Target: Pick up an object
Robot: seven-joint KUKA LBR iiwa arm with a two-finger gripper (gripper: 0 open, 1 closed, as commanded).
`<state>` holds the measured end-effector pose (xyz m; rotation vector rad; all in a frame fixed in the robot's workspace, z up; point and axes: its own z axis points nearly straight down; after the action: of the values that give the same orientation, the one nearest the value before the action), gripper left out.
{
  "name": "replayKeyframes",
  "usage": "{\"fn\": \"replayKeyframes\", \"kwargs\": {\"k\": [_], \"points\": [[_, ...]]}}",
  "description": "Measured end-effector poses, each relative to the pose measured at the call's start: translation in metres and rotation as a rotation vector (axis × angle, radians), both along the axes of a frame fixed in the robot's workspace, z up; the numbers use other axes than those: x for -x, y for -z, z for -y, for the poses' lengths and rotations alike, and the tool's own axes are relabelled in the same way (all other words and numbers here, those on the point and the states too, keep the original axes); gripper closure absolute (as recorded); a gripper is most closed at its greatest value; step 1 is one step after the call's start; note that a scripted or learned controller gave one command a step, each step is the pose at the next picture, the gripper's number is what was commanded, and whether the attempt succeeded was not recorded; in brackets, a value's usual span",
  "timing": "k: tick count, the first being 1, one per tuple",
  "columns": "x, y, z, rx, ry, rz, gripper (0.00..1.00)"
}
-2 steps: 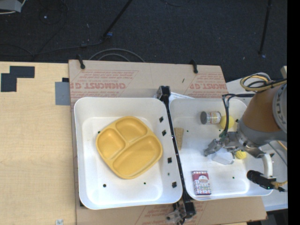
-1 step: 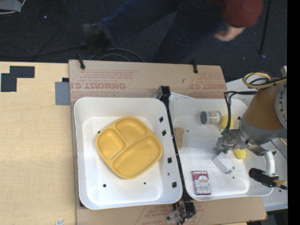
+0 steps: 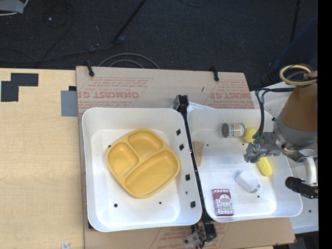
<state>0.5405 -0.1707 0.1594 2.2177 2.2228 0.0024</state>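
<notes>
From the camera view, I saw the gripper (image 3: 255, 153) low over the right bin (image 3: 280, 211), at the end of the arm (image 3: 301, 113) reaching in from the right. The corn (image 3: 264, 165), a yellow cob-shaped toy, lay just below and to the right of the gripper, touching it or very nearly so; I could not tell which. Its long axis ran roughly from upper left to lower right, tilted only a little off the bin's near-far line. Whether the grasping part was released or clenched the picture did not show, so I could not tell, and nothing could be seen held.

I judged the corn the likeliest target, being the nearest thing. A yellow ball (image 3: 250, 134) sat just above the gripper, with a small can (image 3: 233, 130) lying on its side to its left. A pale grey block (image 3: 246, 181) lay near the corn, lower left of it, and a red and white box (image 3: 223, 202) rested flat by the bin's near wall.

The bin floor looked smooth and white, so I expected a round cob might roll if nudged. Room around the corn seemed fair, tightest toward the grey block. The left bin (image 3: 98, 201) held 1 yellow tray (image 3: 142, 162) with 3 compartments, well apart from the gripper.
</notes>
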Motion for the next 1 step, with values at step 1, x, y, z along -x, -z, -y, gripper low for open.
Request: {"fn": "replayKeyframes", "kwargs": {"k": [1], "points": [[-0.0026,-0.0622,0.0056,0.001,0.000,0.001,1.00]]}}
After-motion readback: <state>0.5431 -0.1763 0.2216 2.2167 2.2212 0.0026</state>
